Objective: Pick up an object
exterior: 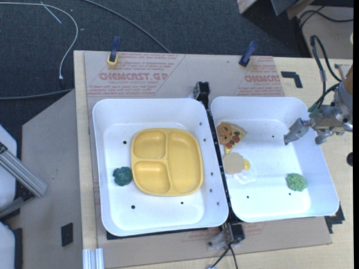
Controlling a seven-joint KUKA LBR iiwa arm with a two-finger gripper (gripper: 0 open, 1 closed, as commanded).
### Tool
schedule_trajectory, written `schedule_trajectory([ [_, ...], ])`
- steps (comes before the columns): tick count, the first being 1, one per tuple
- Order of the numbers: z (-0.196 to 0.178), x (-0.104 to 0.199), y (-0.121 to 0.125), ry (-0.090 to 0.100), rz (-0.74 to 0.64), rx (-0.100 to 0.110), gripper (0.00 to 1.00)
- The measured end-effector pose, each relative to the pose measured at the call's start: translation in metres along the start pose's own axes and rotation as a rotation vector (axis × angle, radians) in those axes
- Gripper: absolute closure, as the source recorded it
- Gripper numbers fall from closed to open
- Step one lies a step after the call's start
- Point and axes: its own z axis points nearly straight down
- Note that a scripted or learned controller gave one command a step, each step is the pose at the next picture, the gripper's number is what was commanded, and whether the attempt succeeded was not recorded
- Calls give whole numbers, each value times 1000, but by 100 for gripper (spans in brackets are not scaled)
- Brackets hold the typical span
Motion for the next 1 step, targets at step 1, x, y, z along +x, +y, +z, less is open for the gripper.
schedule_trajectory([
  [1,-7,1,3,-3,-4,-13,0],
])
